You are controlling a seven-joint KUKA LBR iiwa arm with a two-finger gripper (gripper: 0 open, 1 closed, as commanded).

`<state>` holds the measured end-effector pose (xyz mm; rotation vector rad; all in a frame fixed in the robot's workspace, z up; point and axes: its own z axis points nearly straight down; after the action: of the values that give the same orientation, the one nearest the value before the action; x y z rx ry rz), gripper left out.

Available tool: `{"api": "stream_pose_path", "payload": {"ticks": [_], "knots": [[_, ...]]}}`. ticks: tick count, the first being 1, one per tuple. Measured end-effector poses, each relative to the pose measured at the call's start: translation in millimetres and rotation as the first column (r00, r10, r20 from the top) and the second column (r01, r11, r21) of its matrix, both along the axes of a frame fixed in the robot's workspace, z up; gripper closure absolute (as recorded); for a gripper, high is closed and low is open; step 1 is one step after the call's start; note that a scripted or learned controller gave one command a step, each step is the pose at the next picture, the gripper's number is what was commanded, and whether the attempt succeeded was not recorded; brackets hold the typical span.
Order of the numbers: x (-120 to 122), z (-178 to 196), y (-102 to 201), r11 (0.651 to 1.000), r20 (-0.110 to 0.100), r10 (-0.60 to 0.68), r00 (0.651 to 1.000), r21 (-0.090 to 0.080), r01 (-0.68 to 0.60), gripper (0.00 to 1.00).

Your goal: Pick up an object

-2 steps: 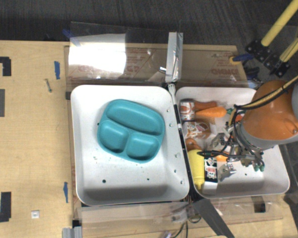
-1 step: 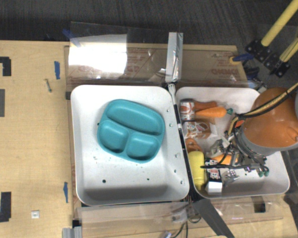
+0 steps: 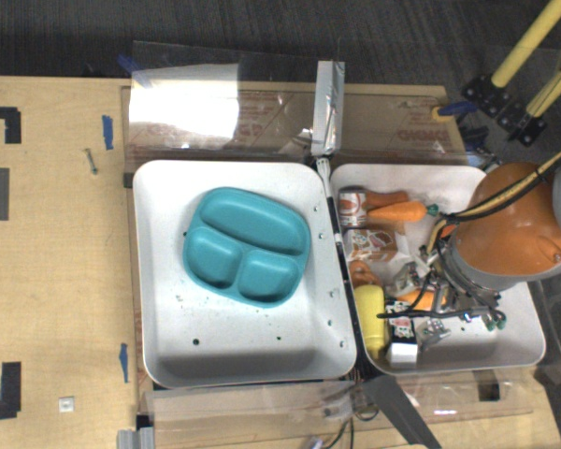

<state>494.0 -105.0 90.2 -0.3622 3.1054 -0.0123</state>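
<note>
Two white bins sit side by side. In the left bin [image 3: 159, 251] we see a teal divided plate [image 3: 246, 244]. Over the right bin [image 3: 519, 349] the gripper [image 3: 428, 307] hangs low among clutter: a carrot [image 3: 399, 211] at the far side and a yellow object [image 3: 369, 314] near the left wall. We cannot tell its grip.

There's the arm [image 3: 519, 223]: a broad, rounded orange band, glossy under the light, with a grey ring beneath it. Black cables loop across the orange shell. Below sits the tool [image 3: 439, 311], a dark, cluttered metal assembly threaded with thin wires.
</note>
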Motion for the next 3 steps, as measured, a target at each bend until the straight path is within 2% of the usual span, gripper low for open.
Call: {"api": "stream_pose_path", "payload": {"ticks": [1, 2, 3], "knots": [[6.9, 0.1, 5.3, 0.993, 0.001, 0.114, 0.993, -0.003, -0.114, 0.00], [23.1, -0.5, -0.3, 0.978, -0.004, 0.211, 0.978, 0.003, -0.210, 0.00], [29.8, -0.2, -3.5, 0.912, 0.001, 0.411, 0.912, -0.004, -0.411, 0.00]]}}
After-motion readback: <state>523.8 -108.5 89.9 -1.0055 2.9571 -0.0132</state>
